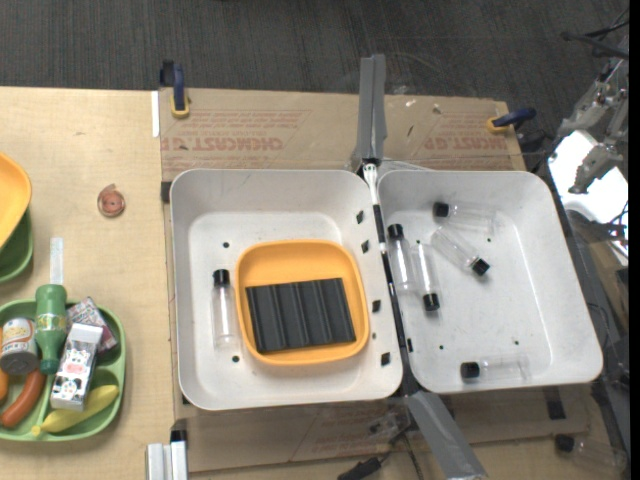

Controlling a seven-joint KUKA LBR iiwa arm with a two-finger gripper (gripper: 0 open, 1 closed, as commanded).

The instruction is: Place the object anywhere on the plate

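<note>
**Vials in the right bin, plate waiting in the left bin**

At the far left, on the wooden bench: an orange dish (10, 208) cut by the edge, a small pink disc (112, 202), and a green tray (105, 393) with toy food and a small bottle. Not part of the job.

Next, the left bin (185, 268). Inside it, near its left wall, one clear vial (222, 313) with a black cap, long axis running away from the camera, cap at the far end. Just beside it, to the right and apart from it, the orange plate (300, 253), carrying a black ridged insert (300, 315) over most of its middle. Bare orange rim free on all sides.

Then the right bin (560, 268), holding several more clear vials. Two of them (412, 268) lying side by side near the left wall, long axes running away from the camera. Two more (462, 251) near the middle, slanted. One (495, 371) at the near wall, lying across, cap to the left.

At the right edge, above the bin's far corner: blurred grey machinery, probably the arm's end with the gripper (603, 98). Raised and well apart from every vial. Open or closed: cannot tell.

Judged from this: no object on the plate yet, carrying not begun. All vials to the left of the gripper and nearer the camera, the right bin's slanted pair closest. Plate further left again, across the wall between the bins. For the slanted vials, best to grip across the long axis.
</note>
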